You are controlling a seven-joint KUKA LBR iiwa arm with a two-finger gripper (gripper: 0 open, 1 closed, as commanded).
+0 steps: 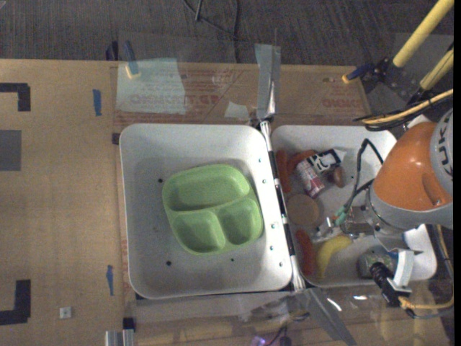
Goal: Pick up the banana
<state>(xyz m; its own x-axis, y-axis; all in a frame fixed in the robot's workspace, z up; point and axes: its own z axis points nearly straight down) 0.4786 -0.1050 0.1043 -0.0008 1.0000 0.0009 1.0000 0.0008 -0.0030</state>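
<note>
Hovering over right bin (425, 265), gripper (338, 225) just above banana (330, 252), finger state can't tell, banana lying in bin's near-left corner beside red item (305, 254), green tray (211, 208) in left bin (144, 193).

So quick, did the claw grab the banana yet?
Gripper: right above the banana in the right bin; whether it has hold cannot be told.

bins (137, 193): 2 (white) | green tray (211, 208): 1 | banana (331, 251): 1
</note>
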